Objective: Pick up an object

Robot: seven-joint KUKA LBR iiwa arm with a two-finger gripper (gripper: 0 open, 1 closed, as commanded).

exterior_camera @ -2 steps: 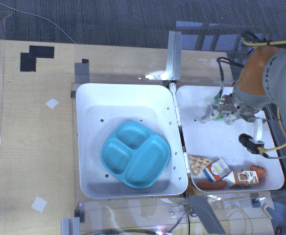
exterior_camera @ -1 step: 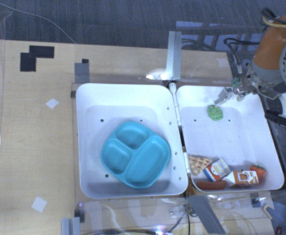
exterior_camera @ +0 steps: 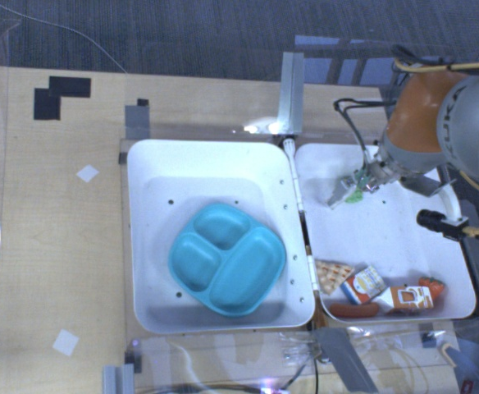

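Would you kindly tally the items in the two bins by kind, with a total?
Blue divided plate, left bin: 1
Waffle, right bin: 1
Small cartons: 2
Sausage: 1
Red tomato-like piece: 1
Green item at the tool: 1
Total: 7

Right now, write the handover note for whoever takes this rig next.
Gripper: over the upper part of the right bin, with a small green item at its tip; whether it is gripped cannot be judged from this view.
Right bin, near edge: waffle piece, small carton, sausage, orange box, red item.
Left bin: blue divided plate.
Done: the arm has reached into the right bin.
Left: confirm a secure grasp and lift an object clear.
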